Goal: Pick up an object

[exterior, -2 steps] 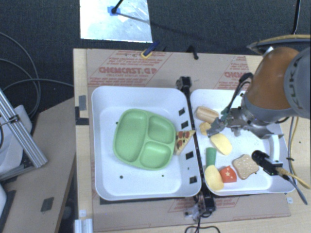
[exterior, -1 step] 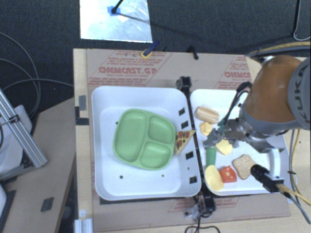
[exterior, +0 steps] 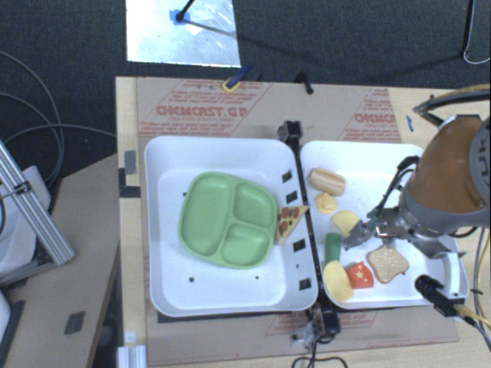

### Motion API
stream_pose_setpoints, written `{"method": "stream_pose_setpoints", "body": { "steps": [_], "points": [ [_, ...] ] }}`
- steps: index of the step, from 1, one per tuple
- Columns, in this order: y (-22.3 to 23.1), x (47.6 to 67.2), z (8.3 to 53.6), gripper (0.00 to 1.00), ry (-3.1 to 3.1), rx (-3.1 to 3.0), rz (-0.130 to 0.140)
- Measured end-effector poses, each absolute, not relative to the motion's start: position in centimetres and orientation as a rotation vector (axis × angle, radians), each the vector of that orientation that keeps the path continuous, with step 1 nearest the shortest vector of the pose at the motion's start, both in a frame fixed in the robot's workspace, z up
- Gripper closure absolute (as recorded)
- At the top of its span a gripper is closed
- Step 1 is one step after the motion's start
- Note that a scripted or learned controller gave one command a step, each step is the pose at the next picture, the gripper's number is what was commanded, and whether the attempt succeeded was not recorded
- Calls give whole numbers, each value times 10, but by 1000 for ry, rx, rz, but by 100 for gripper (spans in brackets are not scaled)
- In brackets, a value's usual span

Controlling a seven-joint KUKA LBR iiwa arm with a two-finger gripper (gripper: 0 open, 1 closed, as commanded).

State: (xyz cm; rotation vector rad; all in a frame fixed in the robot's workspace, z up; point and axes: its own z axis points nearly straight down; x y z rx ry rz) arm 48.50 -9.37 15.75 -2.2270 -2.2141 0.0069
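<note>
Two bins sat side by side on the bench, the left bin (exterior: 165,205) touching the right bin (exterior: 368,156) along a shared rim. A divided plate (exterior: 222,221) lay in the middle of the left bin, with a pizza slice (exterior: 289,221) just to its right, by the shared rim. In the right bin, a bread roll (exterior: 327,180) lay farthest back. Toward the front came a toy cucumber (exterior: 332,246), a tomato piece (exterior: 360,274) and a toast slice (exterior: 387,263) to its right. The gripper (exterior: 360,234) hung over the right bin, just behind the toast slice.
</note>
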Motion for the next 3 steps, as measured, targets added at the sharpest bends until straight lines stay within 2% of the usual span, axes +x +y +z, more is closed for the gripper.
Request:
{"method": "stream_pose_setpoints", "body": {
  "steps": [1,2,3],
  "points": [
    [-89,488,172,100,-2225,-2222,-4],
    [-15,489,259,100,-2241,-2211,-16],
    [45,521,309,100,-2237,-2213,-11]
  ]
}}
